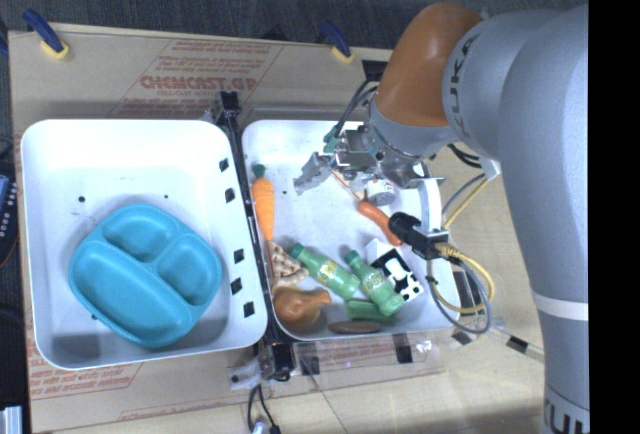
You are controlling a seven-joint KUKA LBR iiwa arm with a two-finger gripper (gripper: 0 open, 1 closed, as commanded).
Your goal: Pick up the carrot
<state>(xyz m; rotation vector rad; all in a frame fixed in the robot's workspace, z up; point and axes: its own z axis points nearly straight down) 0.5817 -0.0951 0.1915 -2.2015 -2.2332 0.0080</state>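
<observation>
An orange carrot [263, 208] with a green tip lies lengthwise along the left wall of the right bin [300, 137]. My gripper [318, 169] hangs over the upper middle of that bin, a short way up and to the right of the carrot's top end, apart from it. Nothing shows in its grasp. A second, smaller orange carrot-like piece [375, 215] lies under the wrist, partly hidden by the arm.
The right bin's lower half is crowded: two green bottles [327, 271] [373, 289], a brown drumstick-like toy [301, 303], a black-and-white cube [399, 278], a flat brown piece [353, 327]. A blue divided plate [146, 272] sits in the left bin [60, 152].
</observation>
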